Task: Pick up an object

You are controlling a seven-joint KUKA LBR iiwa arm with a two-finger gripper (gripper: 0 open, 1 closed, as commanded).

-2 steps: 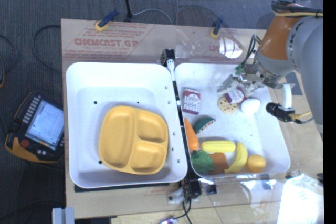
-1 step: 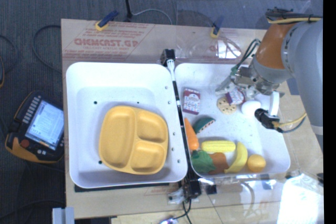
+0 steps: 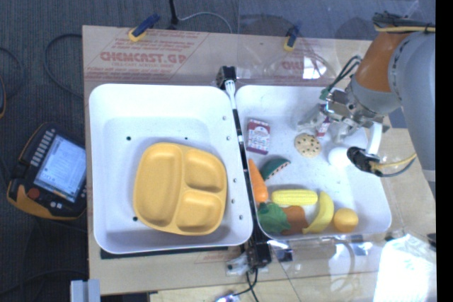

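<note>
1. The cookie (image 3: 307, 145) is taken as the likeliest target: a round, speckled biscuit lying flat on the floor of the right bin (image 3: 382, 212), just beside and below the gripper's tip.
2. The gripper (image 3: 327, 120) is seen low in the upper part of that bin, above the cookie and a little to its right; nothing can be made out between its fingers, and whether the jaws are released or clenched cannot be told from this slant.
3. The step in hand is judged to be the approach: a descent over a target, with no grasp yet made.
4. Next, the jaws would need to be centred over the cookie and lowered to the bin floor, since a thin, flat thing leaves little edge to be gripped.
5. Further from the jaws, a small red packet (image 3: 258, 136) is lying to their left, near the divider.
6. Below the cookie a watermelon slice (image 3: 274, 167) is seen, with a carrot (image 3: 257, 182) at its left.
7. Farthest from the jaws, at the bin's near end, a corn cob (image 3: 294, 196), a banana (image 3: 323, 212) and a lemon (image 3: 345, 220) are crowded together.
8. In the left bin (image 3: 113, 109), well apart from the jaws, a yellow divided plate (image 3: 180, 187) is resting.
</note>
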